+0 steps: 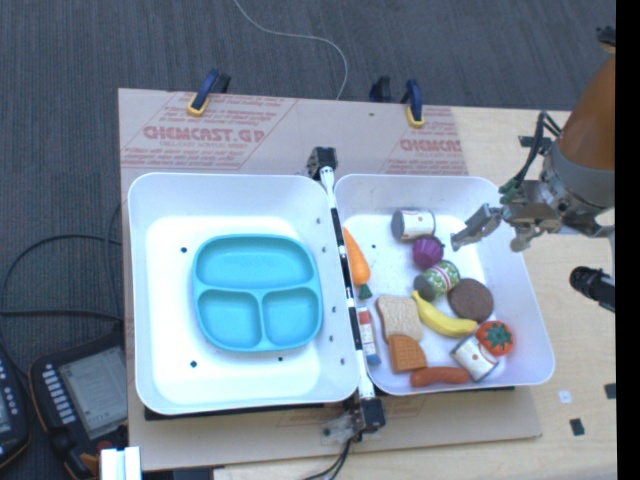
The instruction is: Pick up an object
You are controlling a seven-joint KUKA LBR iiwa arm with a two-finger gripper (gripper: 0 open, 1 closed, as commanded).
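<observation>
The pincer is seen released and unladen at three o'clock, above the right bin, near the purple toy.

The arm is cut off by the right edge above its orange band. Below the gripper, a toy can sits partly hidden behind a tomato.

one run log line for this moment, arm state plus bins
arm: gripper over right bin upper right, fingers open, nothing held | right bin: toy foods incl banana, carrot | left bin: blue tray
</observation>
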